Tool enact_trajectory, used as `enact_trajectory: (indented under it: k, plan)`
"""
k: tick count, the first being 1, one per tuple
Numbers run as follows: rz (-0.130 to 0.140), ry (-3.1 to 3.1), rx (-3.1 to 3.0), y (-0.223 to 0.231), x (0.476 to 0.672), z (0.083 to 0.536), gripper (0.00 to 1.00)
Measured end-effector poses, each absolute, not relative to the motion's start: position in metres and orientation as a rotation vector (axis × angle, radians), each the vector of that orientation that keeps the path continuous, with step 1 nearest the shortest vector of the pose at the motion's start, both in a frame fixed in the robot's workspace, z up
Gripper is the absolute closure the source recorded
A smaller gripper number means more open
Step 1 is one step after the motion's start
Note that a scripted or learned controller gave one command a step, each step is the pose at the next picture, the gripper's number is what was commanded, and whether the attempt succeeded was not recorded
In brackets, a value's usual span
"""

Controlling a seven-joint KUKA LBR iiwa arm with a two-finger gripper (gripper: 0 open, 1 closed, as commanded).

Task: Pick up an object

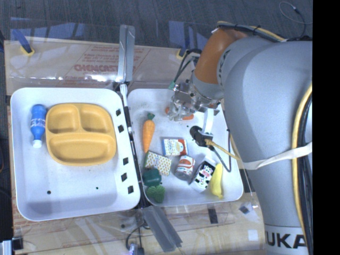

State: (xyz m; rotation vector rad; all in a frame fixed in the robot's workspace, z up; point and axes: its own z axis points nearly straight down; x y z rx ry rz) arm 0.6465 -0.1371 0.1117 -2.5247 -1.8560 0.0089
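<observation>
While the gripper (179, 109) sits low near the right bin's (159, 95) far edge, over a small orange item (171, 110) (grip state: cannot tell), carrot (147, 134) lies just left. Risk: item mostly hidden, likely to slip aside and leave nothing grasped.

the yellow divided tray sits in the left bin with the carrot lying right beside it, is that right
Not quite. The camera view shows the yellow divided tray in the left bin, but what lies beside it is a blue bottle, along its left side. The carrot is in the right bin, near that bin's left wall.
</observation>
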Motion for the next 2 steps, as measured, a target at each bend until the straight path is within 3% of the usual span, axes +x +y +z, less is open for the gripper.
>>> enact_trajectory:
  k: [1,2]
  plan:
    - [0.010,-1.856,-2.523,-0.136,0.646,0.111,0.00]
    - [0.004,-1.744,-2.609,-0.109,0.657,0.101,0.00]
